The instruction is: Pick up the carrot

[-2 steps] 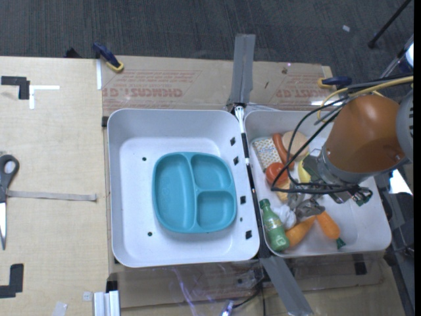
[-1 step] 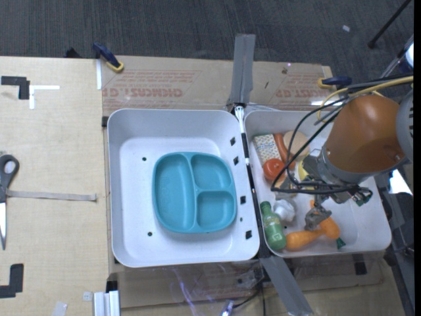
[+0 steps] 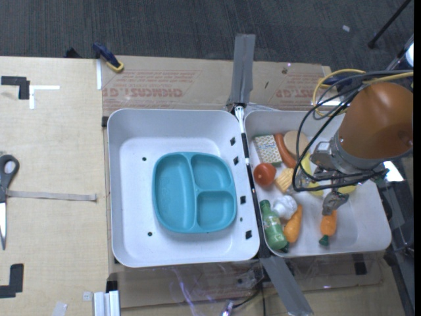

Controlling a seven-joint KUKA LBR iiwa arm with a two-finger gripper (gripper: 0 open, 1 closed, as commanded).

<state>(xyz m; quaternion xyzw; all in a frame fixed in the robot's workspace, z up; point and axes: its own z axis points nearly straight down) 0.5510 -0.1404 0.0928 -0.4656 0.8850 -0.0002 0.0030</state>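
Observation:
The carrot [image 3: 327, 224] is small and orange with a green stem end. It lies in the right white bin [image 3: 368, 237], near the bin's front, stem end toward the front wall. My gripper [image 3: 332, 201] hangs just above the carrot's upper end, below the orange band of the arm [image 3: 378, 120], and its tip sits right at that end. The wrist and cables hide the bin floor behind it.
Left of the carrot in the same bin lie another orange piece [image 3: 294, 222], a green bottle-like item [image 3: 273, 226], a white lump [image 3: 284, 206], a red tomato [image 3: 264, 173], a yellow wedge [image 3: 284, 178], a sausage [image 3: 286, 149] and a cracker [image 3: 267, 148]. The left bin [image 3: 131, 150] holds a teal divided plate [image 3: 195, 191].

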